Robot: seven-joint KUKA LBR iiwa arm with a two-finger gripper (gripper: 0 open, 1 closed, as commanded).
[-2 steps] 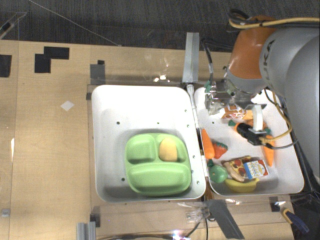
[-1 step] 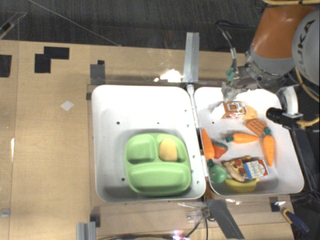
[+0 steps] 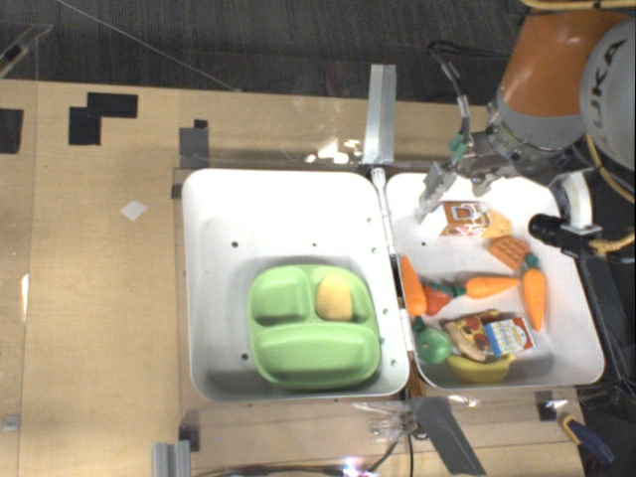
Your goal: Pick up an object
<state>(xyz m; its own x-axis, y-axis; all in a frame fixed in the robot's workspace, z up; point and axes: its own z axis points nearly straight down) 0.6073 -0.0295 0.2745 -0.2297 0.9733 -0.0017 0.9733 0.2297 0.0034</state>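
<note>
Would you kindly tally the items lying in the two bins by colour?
Orange: 4
Green: 2
Yellow: 2
Printed packets: 2
Total: 10

Arm (image 3: 571, 58) cut off by top and right edges. Banana (image 3: 479, 368) mostly buried under milk carton (image 3: 502, 336). Printing on snack packet (image 3: 464, 218) too small to read.
</note>
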